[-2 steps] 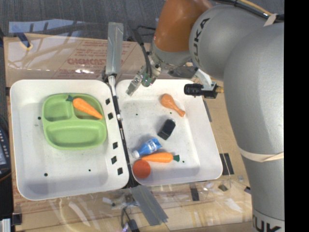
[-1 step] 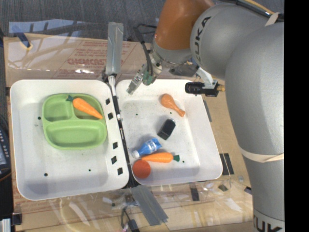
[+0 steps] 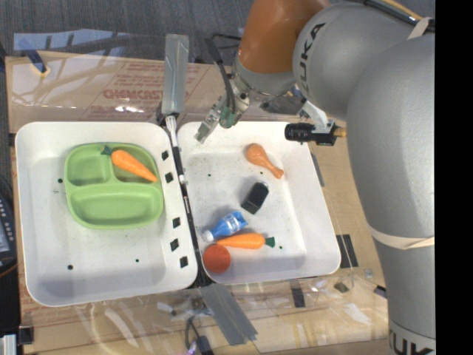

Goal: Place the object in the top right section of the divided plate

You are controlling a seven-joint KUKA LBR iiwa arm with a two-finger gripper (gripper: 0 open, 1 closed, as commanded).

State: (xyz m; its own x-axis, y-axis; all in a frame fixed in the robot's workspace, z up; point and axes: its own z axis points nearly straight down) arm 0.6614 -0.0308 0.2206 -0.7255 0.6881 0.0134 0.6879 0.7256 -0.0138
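Observation:
A green divided plate (image 3: 111,209) lies in the left bin (image 3: 44,265). An orange toy carrot (image 3: 133,164) rests in its top right section. My gripper (image 3: 214,122) hovers over the far left corner of the right bin (image 3: 314,250), near the divider between the bins, with nothing seen between its fingers. The right bin holds a tan chicken drumstick (image 3: 263,158), a small black block (image 3: 256,197), a blue and white bottle (image 3: 224,225), a second carrot (image 3: 242,242) and an orange-red ball (image 3: 216,258).
A grey strip (image 3: 175,80) stands upright behind the bins' shared wall. Cardboard under plastic film (image 3: 96,80) covers the bench behind the bins. The large arm body (image 3: 384,124) overhangs the right side.

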